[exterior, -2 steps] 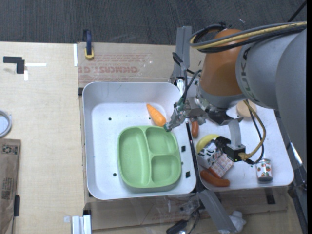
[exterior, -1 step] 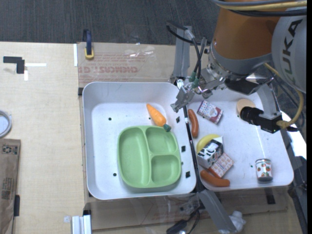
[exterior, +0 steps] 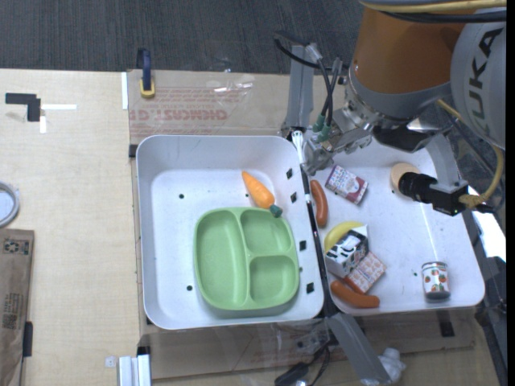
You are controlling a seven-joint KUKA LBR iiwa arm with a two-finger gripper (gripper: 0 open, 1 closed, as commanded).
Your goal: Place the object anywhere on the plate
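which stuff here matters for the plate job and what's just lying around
Job:
- green three-compartment plastic plate
- orange toy carrot beside it
- hand

Lying about:
- two red toy sausages
- small can
- cow-print carton
- blue-handled clamp

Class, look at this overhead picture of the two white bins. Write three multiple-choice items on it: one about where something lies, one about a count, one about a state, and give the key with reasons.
1. Where does the toy carrot lie?
A. in the left bin, just beyond the green plate, by its far right corner
B. in the plate's largest compartment
C. in the right bin

2. How many compartments does the green plate have?
A. two
B. three
C. four

3. What is the state of the plate?
A. upside down
B. right way up with a sausage on it
C. right way up with nothing on it

Key:
1 A: the carrot rests on the bin floor, its green tip at the plate's rim.
2 B: one long section on the left, two smaller ones on the right.
3 C: all three hollows show bare green.
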